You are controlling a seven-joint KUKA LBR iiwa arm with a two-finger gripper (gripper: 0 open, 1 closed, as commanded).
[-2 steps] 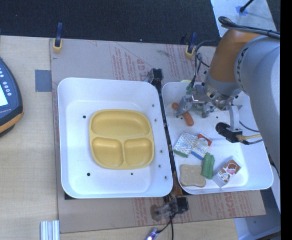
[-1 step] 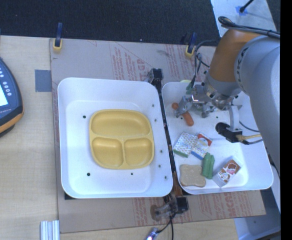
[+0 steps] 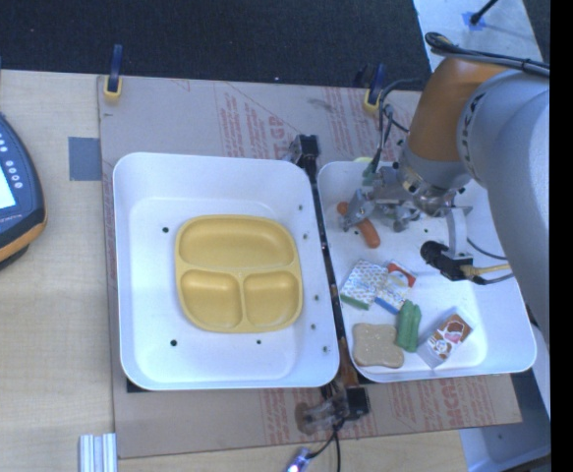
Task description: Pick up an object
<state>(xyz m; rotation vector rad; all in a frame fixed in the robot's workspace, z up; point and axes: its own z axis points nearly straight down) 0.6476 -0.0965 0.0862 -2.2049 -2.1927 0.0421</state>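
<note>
Pale wooden bench, two white bins side by side, the arm down over the right bin (image 3: 522, 357).
The gripper (image 3: 396, 205) hangs low at that bin's far left corner, beside a small orange sausage-like piece (image 3: 368, 232); whether it is open or closed I cannot tell. This looks like the reach-and-descend step. Next it must settle around the piece, close, and lift straight. The left bin (image 3: 143, 352) holds a yellow divided plate (image 3: 238, 271).

Light: bright, even, from above
Glare: white bins (image 3: 139, 264) nearly washed out
Shadows: soft, short
Focus: slightly soft, grainy throughout
</note>
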